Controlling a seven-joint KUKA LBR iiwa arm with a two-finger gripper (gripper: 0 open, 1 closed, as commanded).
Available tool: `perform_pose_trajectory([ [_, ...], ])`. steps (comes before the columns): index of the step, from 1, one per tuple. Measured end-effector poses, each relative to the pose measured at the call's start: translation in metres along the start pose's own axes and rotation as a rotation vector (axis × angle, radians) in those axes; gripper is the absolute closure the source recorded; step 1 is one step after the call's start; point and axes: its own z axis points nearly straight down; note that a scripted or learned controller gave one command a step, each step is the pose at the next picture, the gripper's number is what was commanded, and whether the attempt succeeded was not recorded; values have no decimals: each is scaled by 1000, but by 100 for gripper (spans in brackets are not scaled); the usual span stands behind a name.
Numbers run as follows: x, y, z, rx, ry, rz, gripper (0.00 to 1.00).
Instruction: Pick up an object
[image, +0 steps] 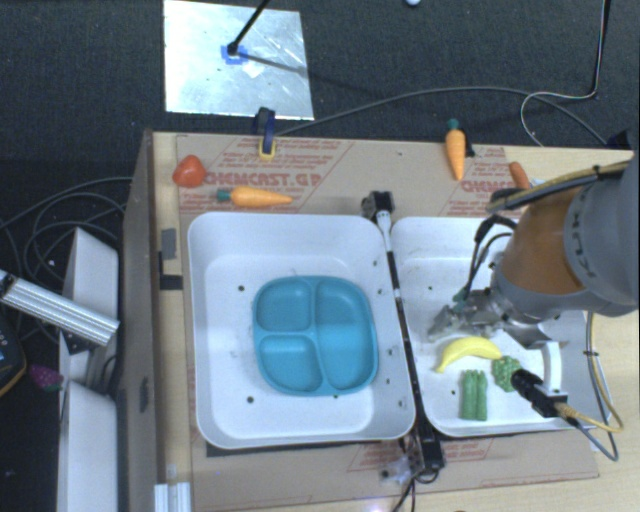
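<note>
One banana (468, 351), two green vegetables (473, 394), one blue plate (314, 335)

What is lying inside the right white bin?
The right bin holds a yellow banana, a green ridged piece and a broccoli floret. The arm covers the bin's right part, so anything there is hidden.

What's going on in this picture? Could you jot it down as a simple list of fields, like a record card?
left bin: holds a blue divided plate
right bin: holds a yellow banana, a green ridged piece and a green broccoli-like piece
arm: reaches in over the right bin
pincer: just above the banana; hold not visible
bench edge: two carrots and a red-orange piece lie outside the bins
</note>
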Motion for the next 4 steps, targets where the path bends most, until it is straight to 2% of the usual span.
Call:
perform_pose_trajectory([
  [1,-36,-17,-63,-2,-2,3,0],
  [2,2,-52,0,0,0,2,0],
  [3,2,-51,-11,-3,1,0,100],
  [4,2,-51,-11,-2,1,0,0],
])
